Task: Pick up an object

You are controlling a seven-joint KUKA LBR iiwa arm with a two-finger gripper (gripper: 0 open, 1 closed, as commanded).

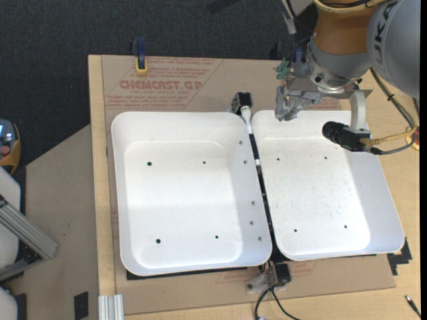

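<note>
Cardboard-topped bench [167,79], two white bins. Gripper [288,109] hovers over far rim of right bin [333,199]; finger state unreadable. Left bin [180,192] beside it. No pickable object discernible below gripper. Risk: descent closes on nothing or strikes rim.

Both bins, left [133,179] and right [373,199], are plain white, each marked with small dark dots; the right bin's floor also carries fine dark specks. The bench board [100,112] is tan cardboard-brown with faded red lettering [160,84] along its far edge, where a blue-and-yellow clamp [140,54] sits. The arm [373,19] is grey with an orange band [350,2].
</note>
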